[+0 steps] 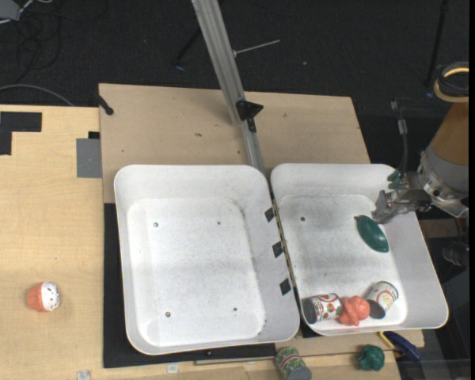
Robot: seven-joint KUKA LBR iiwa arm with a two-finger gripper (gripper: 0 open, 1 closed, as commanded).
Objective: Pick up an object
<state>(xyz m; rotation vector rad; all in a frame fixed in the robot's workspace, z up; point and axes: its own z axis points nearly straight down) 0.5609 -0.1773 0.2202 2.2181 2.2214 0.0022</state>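
My gripper (386,206) hangs over the right side of the right bin (317,182), at the end of the grey arm with its orange band. A dark green, leaf-shaped object (372,233) lies on the bin floor just below and left of the gripper, its upper end close to the gripper tip. I cannot make out whether they touch. Along the bin's front wall sit a red-labelled can (323,307), an orange-red toy (352,310) and a second can (382,298).
The left bin (131,182) stands beside the right one. A slanted metal rail (226,62) runs down to the bins' shared back corner. A small can (289,362) and a green lump (370,358) lie in front of the right bin. A red-and-white ball (43,297) rests on the wooden table at far left.
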